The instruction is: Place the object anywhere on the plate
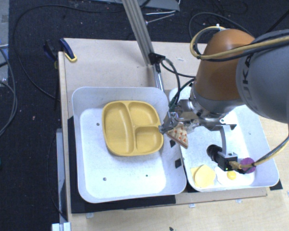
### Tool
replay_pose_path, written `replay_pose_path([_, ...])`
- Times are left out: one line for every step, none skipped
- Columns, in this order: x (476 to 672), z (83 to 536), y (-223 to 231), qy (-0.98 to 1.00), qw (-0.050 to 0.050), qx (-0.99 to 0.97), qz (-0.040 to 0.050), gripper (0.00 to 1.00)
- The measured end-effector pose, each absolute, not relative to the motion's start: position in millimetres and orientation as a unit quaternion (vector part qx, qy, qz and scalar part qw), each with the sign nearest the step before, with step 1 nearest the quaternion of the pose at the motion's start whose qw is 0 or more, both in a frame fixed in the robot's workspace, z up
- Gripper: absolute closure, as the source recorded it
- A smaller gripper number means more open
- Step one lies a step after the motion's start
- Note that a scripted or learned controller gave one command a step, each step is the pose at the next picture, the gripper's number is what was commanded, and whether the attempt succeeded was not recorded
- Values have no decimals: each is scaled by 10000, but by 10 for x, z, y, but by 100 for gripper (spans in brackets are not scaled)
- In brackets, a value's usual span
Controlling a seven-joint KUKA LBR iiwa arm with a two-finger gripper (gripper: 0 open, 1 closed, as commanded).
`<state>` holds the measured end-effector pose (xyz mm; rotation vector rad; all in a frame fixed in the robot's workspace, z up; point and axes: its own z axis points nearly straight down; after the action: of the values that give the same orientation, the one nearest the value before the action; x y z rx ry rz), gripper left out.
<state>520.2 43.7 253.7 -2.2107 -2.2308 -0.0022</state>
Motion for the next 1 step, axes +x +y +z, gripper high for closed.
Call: replay_pose_path([5162, 2351, 948, -7099, 17, -7043, 11, 100])
